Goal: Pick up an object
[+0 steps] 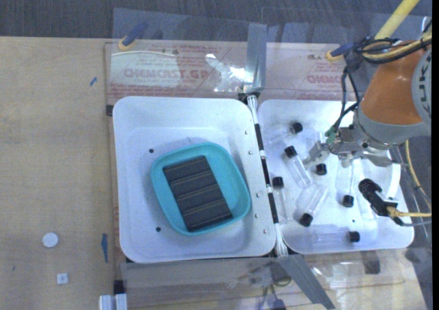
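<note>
Vials (309, 204), clear plastic with black caps, lie scattered flat in the right bin (405, 236); they look light, stiff and slippery, so a grip across the tube's middle seems safest. Left bin (130, 233) holds a teal tray (233, 171) carrying a dark ribbed block (197, 192). Farther back, the gripper (336, 147) hovers over the vials; its jaw state I cannot tell.

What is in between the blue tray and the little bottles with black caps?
In the camera view, the raised white rims where the two bins meet lie between the blue tray and the clear black-capped vials.
</note>
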Controlling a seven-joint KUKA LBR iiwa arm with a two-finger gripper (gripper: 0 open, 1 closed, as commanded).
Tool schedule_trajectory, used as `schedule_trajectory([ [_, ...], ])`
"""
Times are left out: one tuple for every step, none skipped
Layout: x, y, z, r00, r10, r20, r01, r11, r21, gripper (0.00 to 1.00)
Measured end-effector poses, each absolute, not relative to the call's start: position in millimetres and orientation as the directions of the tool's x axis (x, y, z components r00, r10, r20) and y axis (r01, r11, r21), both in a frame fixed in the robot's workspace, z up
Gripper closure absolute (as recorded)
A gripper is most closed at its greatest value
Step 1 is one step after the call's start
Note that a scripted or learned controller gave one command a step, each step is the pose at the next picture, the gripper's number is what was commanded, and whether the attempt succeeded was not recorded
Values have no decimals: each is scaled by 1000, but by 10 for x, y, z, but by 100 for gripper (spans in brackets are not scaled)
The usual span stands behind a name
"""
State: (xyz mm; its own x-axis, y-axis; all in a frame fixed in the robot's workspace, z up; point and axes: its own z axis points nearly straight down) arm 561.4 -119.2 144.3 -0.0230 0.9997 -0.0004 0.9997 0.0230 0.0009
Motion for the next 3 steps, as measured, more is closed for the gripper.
schedule_trajectory([
  [5719,-1047,882,-71,997,-1,997,71,8,0],
  [5720,-1077,982,-65,998,-1,998,65,11,100],
  [5942,-698,2344,-9,1000,-1,1000,9,0,100],
])
